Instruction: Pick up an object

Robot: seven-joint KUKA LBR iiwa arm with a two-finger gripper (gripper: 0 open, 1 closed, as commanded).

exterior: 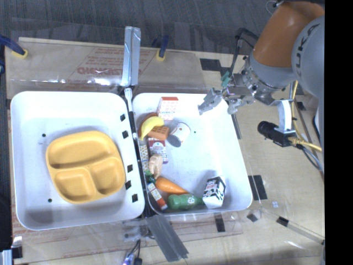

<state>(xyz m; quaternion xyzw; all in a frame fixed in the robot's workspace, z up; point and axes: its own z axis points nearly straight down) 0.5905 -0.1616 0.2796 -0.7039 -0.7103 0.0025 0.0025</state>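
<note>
Left bin (22, 148): white, black tabs along its right wall. Holds a yellow-orange sectioned tray (84, 164).
Right bin (220, 148): white.
Contents along right bin's left wall: banana (149, 126) yellow; carton (168, 107) white with red top; small box (158, 147) red and white; can (178, 133) grey-white.
Near right bin's front edge: carrot (171, 186) orange; green bottle (185, 202); carton (214, 192) white with black cow-like patches.
Arm (287, 37): grey with orange band. Pincer (218, 99) metallic grey.
Desk (287, 170): pale wood tone, black tape marks.
</note>
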